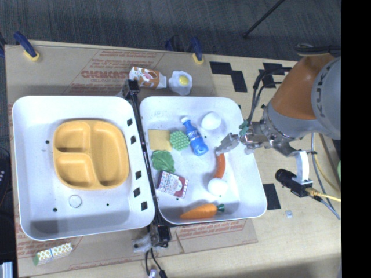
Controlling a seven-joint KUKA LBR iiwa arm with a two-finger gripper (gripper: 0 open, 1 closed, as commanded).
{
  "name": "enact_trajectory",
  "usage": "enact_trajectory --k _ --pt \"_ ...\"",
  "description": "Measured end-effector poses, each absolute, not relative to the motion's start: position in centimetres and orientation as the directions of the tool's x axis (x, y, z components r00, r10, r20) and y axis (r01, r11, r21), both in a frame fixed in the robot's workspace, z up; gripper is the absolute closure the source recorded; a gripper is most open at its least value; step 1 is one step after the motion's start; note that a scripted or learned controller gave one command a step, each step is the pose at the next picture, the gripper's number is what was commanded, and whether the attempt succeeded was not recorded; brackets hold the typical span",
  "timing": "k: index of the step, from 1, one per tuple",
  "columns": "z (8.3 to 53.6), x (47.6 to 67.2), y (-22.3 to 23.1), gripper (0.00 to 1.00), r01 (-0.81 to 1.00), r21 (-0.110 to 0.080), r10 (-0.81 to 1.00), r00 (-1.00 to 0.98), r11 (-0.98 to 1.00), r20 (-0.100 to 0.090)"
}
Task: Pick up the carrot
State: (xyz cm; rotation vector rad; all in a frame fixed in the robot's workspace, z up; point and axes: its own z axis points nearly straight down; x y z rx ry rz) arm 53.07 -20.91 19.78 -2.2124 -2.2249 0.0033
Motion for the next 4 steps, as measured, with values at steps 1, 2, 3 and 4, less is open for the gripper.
enact_trajectory --k 1,2,3,4 --pt "9.1 51.6 -14.4 0.00 1.000 -0.005 1.000 0.026 -0.026 0.001" --pt "15.3 57.4 -12.8 0.00 0.998 -0.003 0.998 0.065 -0.065 0.001" --pt "9.2 55.6 -10.1 0.00 1.000 -0.003 1.000 -0.028 0.028 0.001" --pt "19.2 60.9 -7.1 0.00 0.890 -0.005 0.890 0.456 -0.456 0.000"
